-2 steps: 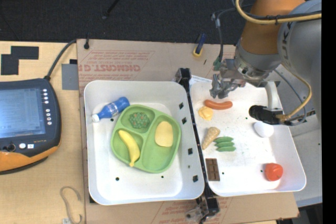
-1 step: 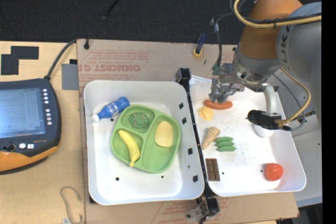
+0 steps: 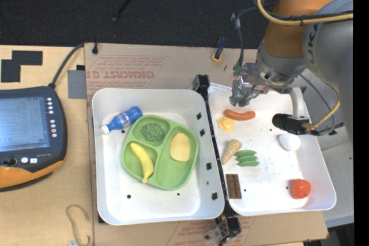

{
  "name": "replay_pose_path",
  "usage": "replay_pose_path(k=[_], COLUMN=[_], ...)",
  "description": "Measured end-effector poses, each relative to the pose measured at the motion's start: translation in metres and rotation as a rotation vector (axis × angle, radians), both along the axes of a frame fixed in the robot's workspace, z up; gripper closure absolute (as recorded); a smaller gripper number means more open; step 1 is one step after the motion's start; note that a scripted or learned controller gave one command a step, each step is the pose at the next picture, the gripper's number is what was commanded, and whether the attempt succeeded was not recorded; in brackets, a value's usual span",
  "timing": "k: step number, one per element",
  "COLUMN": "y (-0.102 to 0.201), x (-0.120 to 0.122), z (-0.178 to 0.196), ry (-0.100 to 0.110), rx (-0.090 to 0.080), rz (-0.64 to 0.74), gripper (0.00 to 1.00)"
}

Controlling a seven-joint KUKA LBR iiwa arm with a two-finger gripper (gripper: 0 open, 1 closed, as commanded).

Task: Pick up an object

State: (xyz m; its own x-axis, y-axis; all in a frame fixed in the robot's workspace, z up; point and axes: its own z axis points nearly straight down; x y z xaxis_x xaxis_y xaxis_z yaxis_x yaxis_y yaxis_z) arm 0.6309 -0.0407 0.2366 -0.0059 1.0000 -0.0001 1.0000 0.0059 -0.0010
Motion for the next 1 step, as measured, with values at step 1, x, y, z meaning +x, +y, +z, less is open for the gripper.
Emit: replay_pose_path(k=[1], y=[0.0082], x=[-0.0053], z=[-0.0157], ry=[0.003], rx=[0.0], rz=[-0.005], gripper=[1.0])
